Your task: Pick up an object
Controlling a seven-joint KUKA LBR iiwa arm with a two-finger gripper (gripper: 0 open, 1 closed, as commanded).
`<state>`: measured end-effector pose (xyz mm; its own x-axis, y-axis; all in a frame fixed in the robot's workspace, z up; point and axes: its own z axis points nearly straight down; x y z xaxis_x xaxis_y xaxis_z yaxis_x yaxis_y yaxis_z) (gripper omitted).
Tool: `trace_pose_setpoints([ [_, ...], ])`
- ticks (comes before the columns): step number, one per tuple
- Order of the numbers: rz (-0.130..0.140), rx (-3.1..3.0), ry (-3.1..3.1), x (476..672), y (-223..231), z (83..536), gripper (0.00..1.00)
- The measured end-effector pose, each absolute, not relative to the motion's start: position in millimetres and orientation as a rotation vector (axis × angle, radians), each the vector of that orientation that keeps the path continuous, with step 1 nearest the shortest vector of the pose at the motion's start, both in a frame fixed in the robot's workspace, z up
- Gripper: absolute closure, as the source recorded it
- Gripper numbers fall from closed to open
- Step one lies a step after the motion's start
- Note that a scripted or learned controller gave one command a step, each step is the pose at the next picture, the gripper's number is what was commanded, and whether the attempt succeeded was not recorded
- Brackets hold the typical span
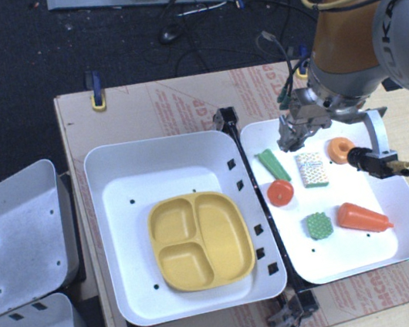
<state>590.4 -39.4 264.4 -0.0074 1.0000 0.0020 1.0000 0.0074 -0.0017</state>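
We see bulky grey metal arm (400, 38) entering from 3 o'clock, rounded glossy orange band (354, 11) bulging above wrist. Yellowish cable loops over orange dome toward 12 o'clock; thin green and dark wires trail down wrist at 9 o'clock side. Small dark metal two-finger gripper (294, 137) at tip, blocky, grey-black. White bracket with black fitting hangs toward 5 o'clock.

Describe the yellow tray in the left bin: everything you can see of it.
The yellow tray is a rounded-corner rectangular plate, apparently matte plastic, divided by raised ridges into three compartments: two on its upper side and one wider one below. It lies flat, right side up, turned slightly askew, near the middle of the left bin floor. Its compartments hold nothing visible. Only the bin floor touches it; it stands apart from the walls.
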Motion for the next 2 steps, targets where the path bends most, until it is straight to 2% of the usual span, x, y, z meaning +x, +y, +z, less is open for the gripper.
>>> trace_pose_setpoints([
  [1, -0.001, -2.209, -2.229, 590.9, 24, 255, 1.00],
  [2, -0.002, -2.211, -2.230, 583.3, 82, 258, 1.00],
])
